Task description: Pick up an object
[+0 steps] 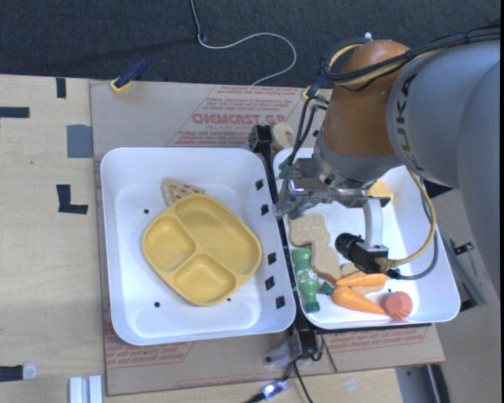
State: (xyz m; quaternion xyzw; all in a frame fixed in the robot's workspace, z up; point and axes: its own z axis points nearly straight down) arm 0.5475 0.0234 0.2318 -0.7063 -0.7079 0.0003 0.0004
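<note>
One mirrored cardboard (235,116) print, unreadable

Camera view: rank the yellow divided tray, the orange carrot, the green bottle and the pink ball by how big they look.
1. yellow divided tray, by far the largest.
2. orange carrot and green bottle: look alike in size, so no ranking.
3. pink ball, smallest.

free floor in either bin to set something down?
Left bin: bare floor along its left side and near edge, around the yellow divided tray; a waffle piece pokes out behind the tray. Right bin: crowded with carrots, green bottle and bread slices, with the arm overhead.
</note>
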